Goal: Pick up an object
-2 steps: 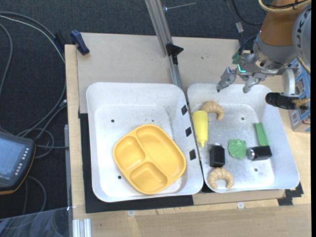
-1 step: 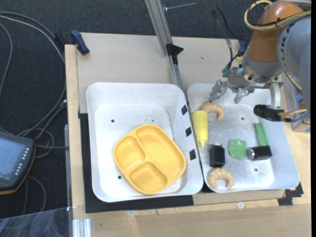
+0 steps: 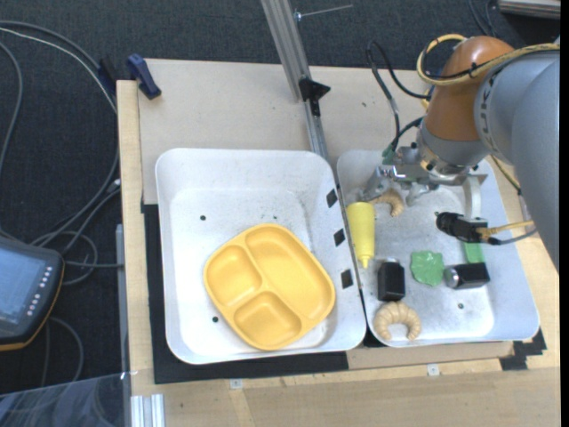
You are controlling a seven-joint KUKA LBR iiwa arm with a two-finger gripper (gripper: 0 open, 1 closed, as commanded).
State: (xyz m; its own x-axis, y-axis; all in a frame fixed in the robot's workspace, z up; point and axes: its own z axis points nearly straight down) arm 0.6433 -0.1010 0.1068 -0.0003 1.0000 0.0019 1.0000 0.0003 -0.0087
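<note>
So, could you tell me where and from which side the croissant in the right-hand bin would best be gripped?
Probably from above, closing across the thick middle of the croissant. It lies flat as an arch near the front edge of the right bin, horns pointing toward that edge, so its ends taper. The black block sits close behind, so lining the fingers up left-right looks safer.

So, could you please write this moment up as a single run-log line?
gripper: low at right bin far end, by tan piece | grasp: cannot tell | yellow tray: left bin
</note>
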